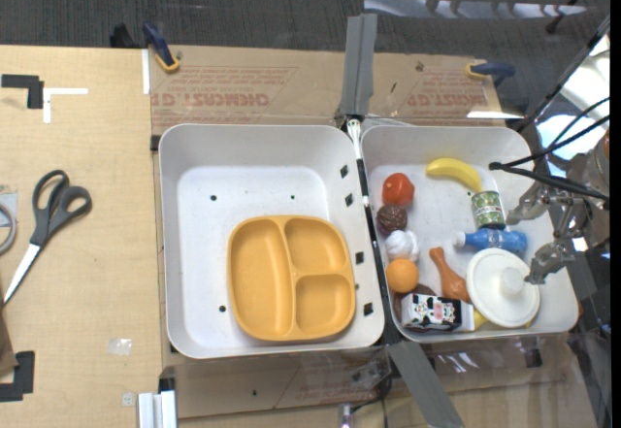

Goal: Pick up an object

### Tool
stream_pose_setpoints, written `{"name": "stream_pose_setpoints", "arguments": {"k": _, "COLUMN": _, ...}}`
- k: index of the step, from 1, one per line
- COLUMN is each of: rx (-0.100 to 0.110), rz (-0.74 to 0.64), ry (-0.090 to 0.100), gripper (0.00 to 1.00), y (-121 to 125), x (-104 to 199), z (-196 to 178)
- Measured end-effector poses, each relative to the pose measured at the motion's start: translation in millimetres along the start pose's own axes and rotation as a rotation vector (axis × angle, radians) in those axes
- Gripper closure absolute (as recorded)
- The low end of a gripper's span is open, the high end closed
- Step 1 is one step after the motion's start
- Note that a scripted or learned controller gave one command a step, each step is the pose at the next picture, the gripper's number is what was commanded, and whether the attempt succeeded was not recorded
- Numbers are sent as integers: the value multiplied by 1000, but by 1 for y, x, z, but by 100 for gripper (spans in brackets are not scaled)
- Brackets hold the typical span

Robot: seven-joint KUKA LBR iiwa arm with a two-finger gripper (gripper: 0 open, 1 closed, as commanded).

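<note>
**Toys packed tight in the right bin: the grab could miss or slip**

Toys, approx. ten of them, all sit in the right bin. The left bin has just a yellow plate, well apart from the arm.

The gripper is at the right bin's far right side. Its two fingers are spread apart w/ nothing between them. One tip is near the blue bottle. The other tip is at the edge of the white dish.

What could go wrong, big things first:

- Bin wall: the gripper is close to the right wall. If it goes down there, I think a finger could bump the wall and stop.
- White dish: it is wide, round and smooth, prob. too wide for the fingers. A tip could land on top and just push it, or it could pop out.
- Banana: near the back of the bin, apart from the fingers, so likely safe.
- Blue bottle: it lies on its side, touching the dish. It may roll away if one finger hits it first.
- Green can: it is just beside the bottle. The fingers could pinch both, then drop both.
- Chicken leg and cow box: they are right by the dish, so a shoved dish would knock them.
- Small round toys, e.g. the orange ball and red tomato: these roll easy if bumped.
</note>
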State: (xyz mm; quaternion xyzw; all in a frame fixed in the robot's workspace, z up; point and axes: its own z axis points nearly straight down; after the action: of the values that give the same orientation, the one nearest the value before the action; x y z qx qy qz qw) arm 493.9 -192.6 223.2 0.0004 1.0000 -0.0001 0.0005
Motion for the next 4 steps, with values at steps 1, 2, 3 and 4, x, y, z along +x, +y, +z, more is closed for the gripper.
{"name": "stream_pose_setpoints", "arguments": {"k": 1, "rx": 2, "rz": 53, "ry": -20, "gripper": 0, "y": 40, "x": -13, "z": 125}}
{"name": "stream_pose_setpoints", "arguments": {"k": 2, "rx": 0, "rz": 113, "ry": -3, "gripper": 0, "y": 84, "x": -110, "z": 131}}
{"name": "stream_pose_setpoints", "arguments": {"k": 3, "rx": 5, "rz": 258, "ry": -5, "gripper": 0, "y": 95, "x": -123, "z": 130}}
{"name": "stream_pose_setpoints", "arguments": {"k": 4, "rx": 5, "rz": 256, "ry": -9, "gripper": 100, "y": 96, "x": -125, "z": 120}}
